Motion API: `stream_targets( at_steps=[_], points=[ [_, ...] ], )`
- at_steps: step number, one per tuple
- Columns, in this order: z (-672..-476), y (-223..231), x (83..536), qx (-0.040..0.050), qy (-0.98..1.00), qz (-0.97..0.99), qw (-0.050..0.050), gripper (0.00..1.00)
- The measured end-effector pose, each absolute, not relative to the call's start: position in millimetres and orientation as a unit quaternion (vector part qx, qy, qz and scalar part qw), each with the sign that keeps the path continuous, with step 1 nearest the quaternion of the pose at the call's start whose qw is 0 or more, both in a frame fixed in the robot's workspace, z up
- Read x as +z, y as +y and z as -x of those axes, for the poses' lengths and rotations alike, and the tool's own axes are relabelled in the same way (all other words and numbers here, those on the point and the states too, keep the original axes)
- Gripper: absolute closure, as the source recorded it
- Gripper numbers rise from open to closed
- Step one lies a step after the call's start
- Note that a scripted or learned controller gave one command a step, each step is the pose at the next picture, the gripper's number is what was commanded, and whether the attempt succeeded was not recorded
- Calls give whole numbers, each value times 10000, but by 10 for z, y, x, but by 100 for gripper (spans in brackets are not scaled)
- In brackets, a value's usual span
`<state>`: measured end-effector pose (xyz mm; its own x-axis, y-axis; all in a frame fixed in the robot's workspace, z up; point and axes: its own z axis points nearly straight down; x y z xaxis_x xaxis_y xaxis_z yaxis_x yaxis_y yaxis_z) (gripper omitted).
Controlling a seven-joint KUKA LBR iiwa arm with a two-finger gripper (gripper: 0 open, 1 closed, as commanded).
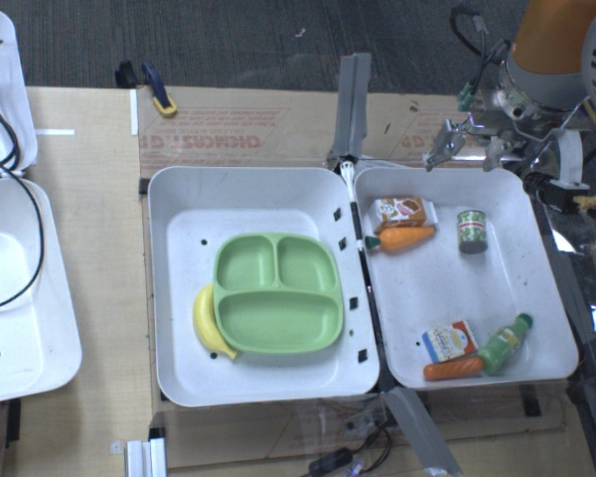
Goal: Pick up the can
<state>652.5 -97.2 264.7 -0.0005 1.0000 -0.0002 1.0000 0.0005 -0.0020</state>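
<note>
The two-finger gripper (464,145) is seen open above the right bin's (536,296) far rim, the small green-labelled metal can (472,232) ungrasped below.

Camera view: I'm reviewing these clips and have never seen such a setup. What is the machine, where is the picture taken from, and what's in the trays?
One camera looks down at a slant on two white bins. The grey and orange robot arm reaches in from the right; its gripper hangs above the right bin's far edge, holding nothing. That bin contains the can, two carrots, two small food packets and a green bottle. The left bin holds a green divided plate with a banana beside it.
</note>
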Motion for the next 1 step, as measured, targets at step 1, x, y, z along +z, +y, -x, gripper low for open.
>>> stream_targets(
  at_steps=[1],
  points=[
    [-6280,-1553,1819,11,-7390,6737,3,0]
  ],
)
